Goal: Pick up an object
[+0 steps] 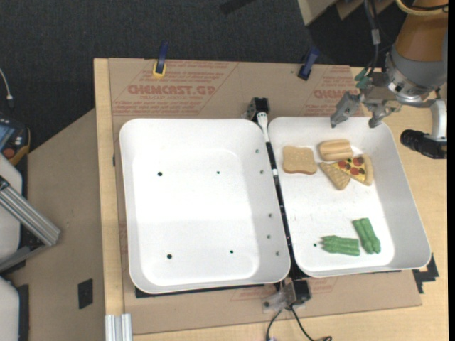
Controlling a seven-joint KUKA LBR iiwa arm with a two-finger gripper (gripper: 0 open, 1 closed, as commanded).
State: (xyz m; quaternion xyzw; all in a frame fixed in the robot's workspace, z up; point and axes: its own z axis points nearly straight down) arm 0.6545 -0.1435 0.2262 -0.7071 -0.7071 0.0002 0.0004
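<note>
In the right bin [398, 190] lie a slice of toast [299, 160], a bread roll [335, 149], a pizza slice [349, 171] and two green pods, one [340, 245] near the front and one [367, 234] to its right. My gripper [353, 116] hangs above the bin's far edge, behind the bread roll, open with its two fingers spread apart and nothing between them.
The left bin [142, 190] sits beside the right one on a cardboard sheet [213, 84] held by blue clamps [161, 64]. A black clip [257, 109] joins the bins at the back. Another sits at the front [295, 292].
</note>
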